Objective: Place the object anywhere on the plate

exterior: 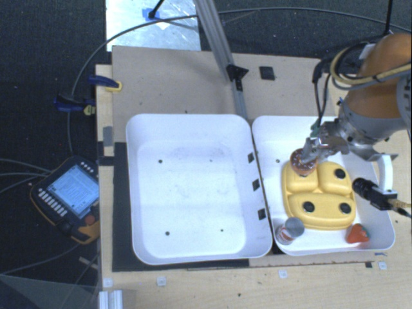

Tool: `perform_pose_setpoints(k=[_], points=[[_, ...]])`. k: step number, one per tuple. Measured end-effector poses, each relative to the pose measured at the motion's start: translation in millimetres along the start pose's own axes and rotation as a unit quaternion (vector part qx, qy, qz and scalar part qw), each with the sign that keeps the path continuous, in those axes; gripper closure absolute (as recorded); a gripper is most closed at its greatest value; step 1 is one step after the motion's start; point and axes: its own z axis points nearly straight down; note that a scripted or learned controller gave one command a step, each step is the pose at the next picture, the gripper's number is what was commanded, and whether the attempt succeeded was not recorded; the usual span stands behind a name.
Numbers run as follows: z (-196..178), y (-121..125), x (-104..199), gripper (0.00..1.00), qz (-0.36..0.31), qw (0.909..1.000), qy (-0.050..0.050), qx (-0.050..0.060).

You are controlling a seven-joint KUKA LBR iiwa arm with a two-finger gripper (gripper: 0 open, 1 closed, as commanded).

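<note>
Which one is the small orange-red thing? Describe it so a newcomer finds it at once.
Start at the right white bin, which holds the yellow sectioned plate. Go to that bin's near right corner, just off the plate's edge. The orange-red object lies there, the sole red item; the grey-capped piece sits off the opposite corner.

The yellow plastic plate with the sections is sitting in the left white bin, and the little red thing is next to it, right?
Not quite. The camera view shows the yellow sectioned plastic plate in the right white bin, not the left one. The small red object does sit beside it.
</note>
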Motion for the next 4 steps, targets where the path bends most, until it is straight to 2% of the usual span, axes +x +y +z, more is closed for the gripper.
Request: perform_pose_setpoints(k=[1, 2, 3, 4], points=[[9, 16, 52, 1.00, 0.000, 1.0000, 0.000, 0.000], [16, 14, 107, 1.00, 0.000, 1.0000, 0.000, 0.000], [23, 27, 158, 1.00, 0.000, 1.0000, 0.000, 0.000], [16, 35, 222, 1.00, 0.000, 1.0000, 0.001, -0.001]])
